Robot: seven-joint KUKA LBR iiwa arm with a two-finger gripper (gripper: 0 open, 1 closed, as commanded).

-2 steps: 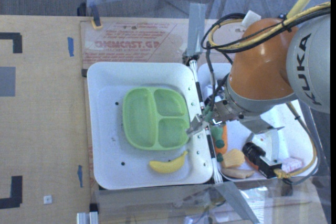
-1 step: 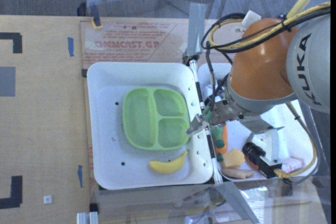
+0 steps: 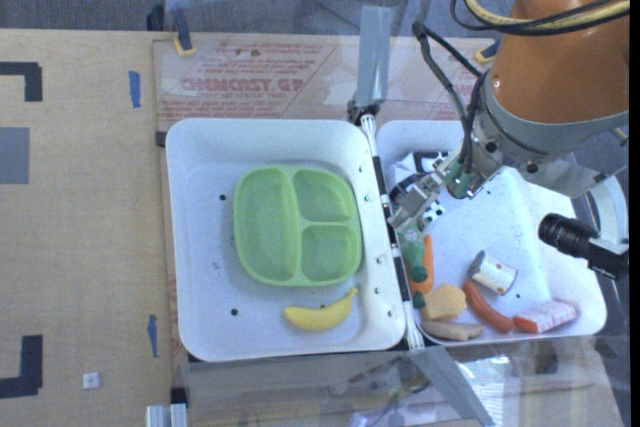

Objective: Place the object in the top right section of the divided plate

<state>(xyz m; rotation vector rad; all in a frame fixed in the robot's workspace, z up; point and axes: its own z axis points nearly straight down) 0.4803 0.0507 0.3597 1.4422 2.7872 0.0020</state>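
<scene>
1. Nearest to us, at the bottom edge of the left white bin [image 3: 190, 215], we see a yellow plastic banana [image 3: 322, 312] lying just below the plate, between it and the bin's front wall.
2. We find the light green divided plate [image 3: 297, 225] in the middle of that bin, with one long section on its left and two smaller ones stacked on its right; bare white floor rings it on all sides, widest at 9 o'clock.
3. We see the two-finger gripper [image 3: 412, 205] low over the left edge of the right white bin [image 3: 530, 215], close to the wall shared by both bins, at 3 o'clock from the plate.
4. We cannot tell how its fingers stand, nor whether anything sits between them.
5. At 6 o'clock from the gripper, an orange toy carrot with a green top [image 3: 421, 265] lies along that shared wall.
6. Crowded at the right bin's front edge we note a tan bread-like piece [image 3: 445, 302], a red sausage-shaped toy [image 3: 487, 306], a small white cylinder [image 3: 492, 272] and a pink-red block [image 3: 545, 317].
</scene>
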